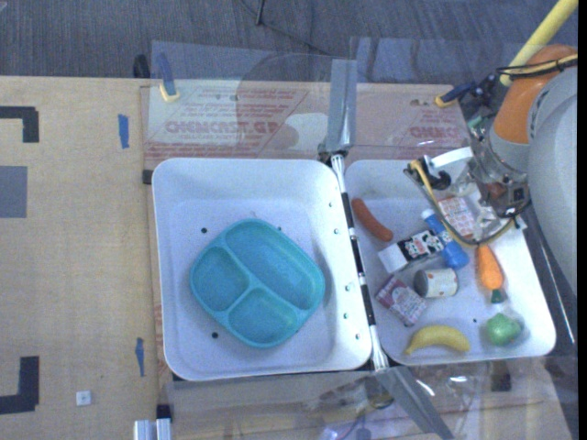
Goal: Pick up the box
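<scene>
White carton box [419, 245] w/ black print lies just left-below the end effector [491, 191] (can't tell its state), beside a blue bottle [446, 243]; best to centre over the box, clear of bottle & can [435, 282], before descending

box [419, 245] — black-and-white, flat, right bin

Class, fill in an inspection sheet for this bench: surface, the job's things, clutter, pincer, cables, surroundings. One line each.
Surface: two white bins; left bin, right bin.
Job's things: small box in right bin, black and white.
Clutter: teal divided plate in left bin; sausage, can, carrot, banana, green fruit, packet in right bin.
Pincer: pincer over right bin; finger state unclear.
Cables: yellow cable by the wrist.
Surroundings: wooden bench, grey carpet.
</scene>
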Tool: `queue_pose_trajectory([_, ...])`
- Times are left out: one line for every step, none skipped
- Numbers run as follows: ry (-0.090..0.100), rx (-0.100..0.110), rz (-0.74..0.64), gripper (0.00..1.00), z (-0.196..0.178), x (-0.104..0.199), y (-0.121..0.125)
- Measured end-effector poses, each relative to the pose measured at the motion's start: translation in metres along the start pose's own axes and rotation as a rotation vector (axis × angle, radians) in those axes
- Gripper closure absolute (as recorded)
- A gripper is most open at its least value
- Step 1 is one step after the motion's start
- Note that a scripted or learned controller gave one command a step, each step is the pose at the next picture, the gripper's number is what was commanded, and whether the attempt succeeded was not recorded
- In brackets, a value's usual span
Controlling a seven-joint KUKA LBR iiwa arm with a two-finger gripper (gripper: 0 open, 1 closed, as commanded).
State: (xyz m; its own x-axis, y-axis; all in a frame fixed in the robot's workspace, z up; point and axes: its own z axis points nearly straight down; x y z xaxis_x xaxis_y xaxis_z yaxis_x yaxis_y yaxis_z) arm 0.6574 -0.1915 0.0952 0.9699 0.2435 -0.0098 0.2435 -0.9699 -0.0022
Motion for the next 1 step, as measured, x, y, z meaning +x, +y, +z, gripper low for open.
queue_pose_trajectory([0.011, 0.0, 0.044, 1.0, 0.0088, 0.0088, -0.0515])
